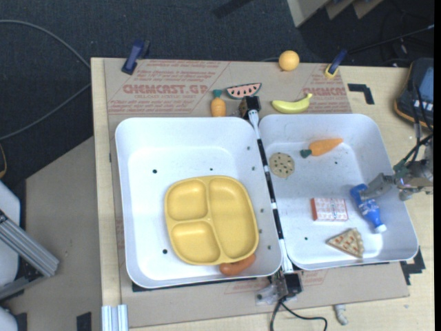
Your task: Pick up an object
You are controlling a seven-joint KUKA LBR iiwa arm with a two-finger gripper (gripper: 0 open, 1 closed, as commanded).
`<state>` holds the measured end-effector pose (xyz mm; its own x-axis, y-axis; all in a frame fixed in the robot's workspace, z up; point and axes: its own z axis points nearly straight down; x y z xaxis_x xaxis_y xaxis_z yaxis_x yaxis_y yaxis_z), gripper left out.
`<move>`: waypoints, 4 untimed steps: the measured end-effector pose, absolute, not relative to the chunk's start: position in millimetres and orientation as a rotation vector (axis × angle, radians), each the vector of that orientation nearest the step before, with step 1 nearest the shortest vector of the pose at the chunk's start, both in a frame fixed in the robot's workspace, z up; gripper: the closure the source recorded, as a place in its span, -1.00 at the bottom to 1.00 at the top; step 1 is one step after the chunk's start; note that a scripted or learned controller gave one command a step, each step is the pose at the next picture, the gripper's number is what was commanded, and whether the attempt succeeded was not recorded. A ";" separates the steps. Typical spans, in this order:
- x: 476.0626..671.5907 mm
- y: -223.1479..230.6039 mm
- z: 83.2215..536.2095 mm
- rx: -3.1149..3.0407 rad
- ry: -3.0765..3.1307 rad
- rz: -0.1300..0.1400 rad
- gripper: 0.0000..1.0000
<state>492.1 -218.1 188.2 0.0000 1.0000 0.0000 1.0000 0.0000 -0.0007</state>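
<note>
Nothing had yet been lifted: the gripper was seen low at the right bin's right wall, just beside a blue bottle lying on the bin floor, its finger state impossible to tell.

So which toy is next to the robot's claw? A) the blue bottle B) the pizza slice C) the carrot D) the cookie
A: the gripper sits at the right side of the right bin, just by the top end of the blue bottle, while the pizza slice, carrot and cookie lie farther off.
</note>
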 end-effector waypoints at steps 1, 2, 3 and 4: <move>545.4 -218.8 84.9 -2.212 -2.225 -0.010 -1.00; 544.7 -221.8 94.8 -2.218 -2.226 -0.004 1.00; 569.5 -148.2 84.4 -2.219 -2.223 -0.002 1.00; 532.4 -66.4 184.9 -2.220 -2.224 -0.002 1.00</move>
